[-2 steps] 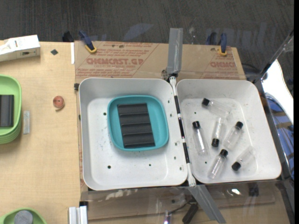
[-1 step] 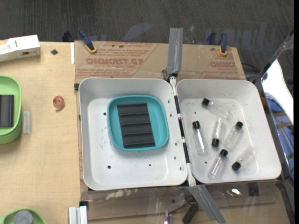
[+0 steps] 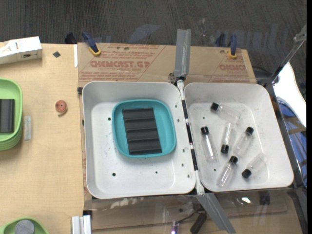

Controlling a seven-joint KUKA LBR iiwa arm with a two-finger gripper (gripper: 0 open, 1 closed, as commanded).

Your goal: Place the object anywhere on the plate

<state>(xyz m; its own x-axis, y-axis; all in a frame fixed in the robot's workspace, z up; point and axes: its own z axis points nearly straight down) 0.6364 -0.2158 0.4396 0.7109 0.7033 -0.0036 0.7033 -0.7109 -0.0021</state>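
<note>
Two white bins are set side by side on a cardboard-covered bench. A teal plate (image 3: 144,129) with a dark ribbed insert (image 3: 141,130) lies in the left bin (image 3: 97,169). Six clear vials with black caps are scattered in the right bin (image 3: 273,174), among them one near the plate side (image 3: 207,141) and one at the front (image 3: 228,171). How the claw stands cannot be told. No vial is yet on the plate. Trouble is judged likely at the pick: the vials are smooth, round and lying flat, so one could roll or slip out, and close neighbours could be knocked.
</note>
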